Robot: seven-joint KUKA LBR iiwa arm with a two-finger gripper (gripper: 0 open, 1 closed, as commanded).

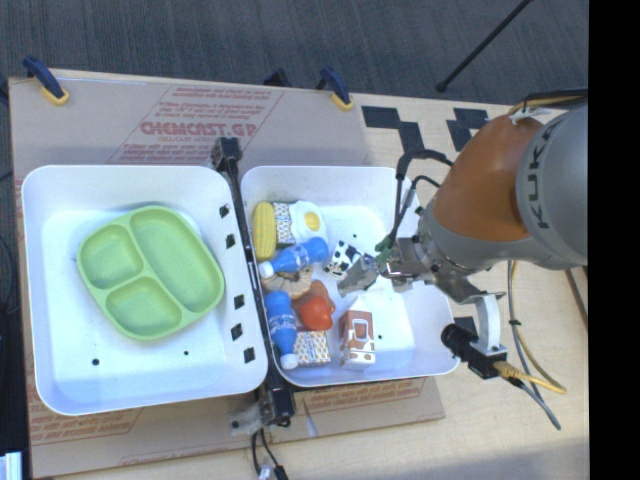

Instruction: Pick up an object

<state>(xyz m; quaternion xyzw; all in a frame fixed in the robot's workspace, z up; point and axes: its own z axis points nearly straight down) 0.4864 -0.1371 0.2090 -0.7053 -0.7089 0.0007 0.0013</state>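
Jaws (pixel 358 274) hang mid-frame over the right bin (pixel 400 183), beside the black-and-white toy (pixel 343 258); whether apart or together, I cannot tell.

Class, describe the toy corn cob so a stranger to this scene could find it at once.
Start at the right white bin, the one crowded with toys. Go to its far-left corner beside the black divider. The corn cob lies there, the only all-yellow ribbed piece, next to a fried egg toy.
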